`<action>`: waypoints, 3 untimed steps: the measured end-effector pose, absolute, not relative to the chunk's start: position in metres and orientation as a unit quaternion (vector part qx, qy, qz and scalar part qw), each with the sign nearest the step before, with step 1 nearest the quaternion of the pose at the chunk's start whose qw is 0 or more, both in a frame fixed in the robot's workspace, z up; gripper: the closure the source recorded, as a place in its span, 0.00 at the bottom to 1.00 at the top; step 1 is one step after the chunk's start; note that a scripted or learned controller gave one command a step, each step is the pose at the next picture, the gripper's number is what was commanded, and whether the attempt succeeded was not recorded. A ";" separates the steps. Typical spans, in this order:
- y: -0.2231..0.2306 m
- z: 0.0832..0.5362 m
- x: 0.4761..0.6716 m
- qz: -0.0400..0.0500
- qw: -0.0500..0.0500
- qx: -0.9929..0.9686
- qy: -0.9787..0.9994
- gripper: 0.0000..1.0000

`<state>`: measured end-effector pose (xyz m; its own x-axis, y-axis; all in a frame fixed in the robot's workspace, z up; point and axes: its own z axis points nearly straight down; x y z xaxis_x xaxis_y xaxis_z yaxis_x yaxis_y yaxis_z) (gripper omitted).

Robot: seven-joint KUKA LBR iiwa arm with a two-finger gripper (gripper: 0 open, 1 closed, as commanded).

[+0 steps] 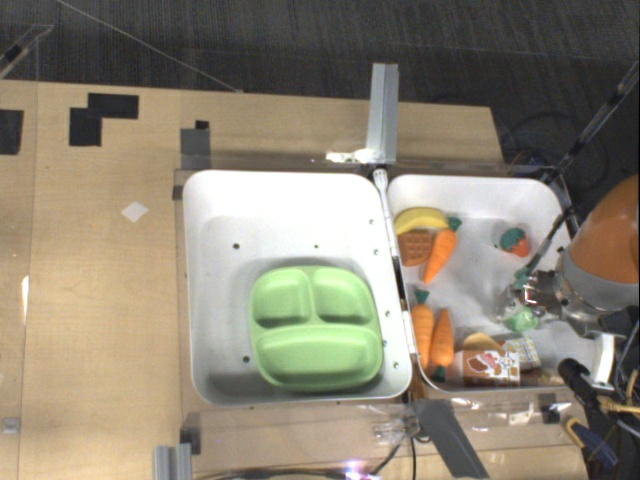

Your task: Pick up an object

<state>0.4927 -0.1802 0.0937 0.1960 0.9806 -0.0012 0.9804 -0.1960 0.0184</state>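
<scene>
The right bin (480,200) holds toy food: a yellow banana (420,218), a waffle-like brown piece (415,245), an orange carrot (438,251) leaning against it, two more carrots (432,336) side by side, a small red and green piece (514,240), a pale green round piece (521,319) and a brown packet (492,361) near the front wall. My gripper (527,297) reaches in from the right, low over the bin just above the pale green piece. The orange wrist band (610,238) sits at the right edge.
The left bin (210,268) holds a green divided plate (316,325) in its front half. A metal post (383,113) stands behind the gap between the bins. Wooden bench surface extends to the left.
</scene>
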 end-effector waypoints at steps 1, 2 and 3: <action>-0.130 0.226 0.503 0.000 0.001 0.761 0.649 1.00; -0.130 0.226 0.503 0.000 0.001 0.761 0.649 0.00; -0.130 0.234 0.505 0.000 0.001 0.758 0.652 1.00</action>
